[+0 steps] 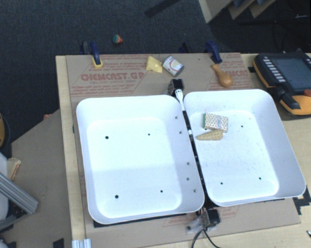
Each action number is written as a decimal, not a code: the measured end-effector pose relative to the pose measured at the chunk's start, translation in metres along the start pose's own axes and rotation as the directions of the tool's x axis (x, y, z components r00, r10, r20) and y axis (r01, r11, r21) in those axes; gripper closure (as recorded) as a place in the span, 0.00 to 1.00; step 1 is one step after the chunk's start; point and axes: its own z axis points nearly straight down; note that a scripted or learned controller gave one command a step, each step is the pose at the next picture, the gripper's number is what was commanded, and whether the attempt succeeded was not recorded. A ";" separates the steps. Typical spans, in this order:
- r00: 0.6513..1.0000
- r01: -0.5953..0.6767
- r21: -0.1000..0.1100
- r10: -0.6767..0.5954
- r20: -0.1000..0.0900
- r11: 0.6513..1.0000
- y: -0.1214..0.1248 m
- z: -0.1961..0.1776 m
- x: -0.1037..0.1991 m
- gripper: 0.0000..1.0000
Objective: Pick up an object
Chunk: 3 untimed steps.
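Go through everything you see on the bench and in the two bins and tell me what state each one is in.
Patterned box: lying flat in the right bin, near its back left.
Tan flat piece: lying just in front of the box, touching or nearly so.
Right bin: holding both of those.
Left bin: sitting beside the right bin.
Yellow wedge: on the board behind the bins.
Small box: tilted, beside the wedge.
Wooden piece: on the board behind the right bin.

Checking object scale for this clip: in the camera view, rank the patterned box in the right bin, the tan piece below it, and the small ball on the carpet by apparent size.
1. patterned box
2. tan piece, flatter
3. small ball, farthest from the camera, so it may look undersized
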 end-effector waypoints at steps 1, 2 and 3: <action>1.000 0.001 -0.007 -0.001 0.004 1.000 0.001 -0.012 0.000 1.00; 1.000 -0.001 0.026 0.002 -0.012 1.000 -0.039 0.219 0.035 1.00; 1.000 -0.006 0.000 0.006 0.000 1.000 -0.055 0.149 -0.019 1.00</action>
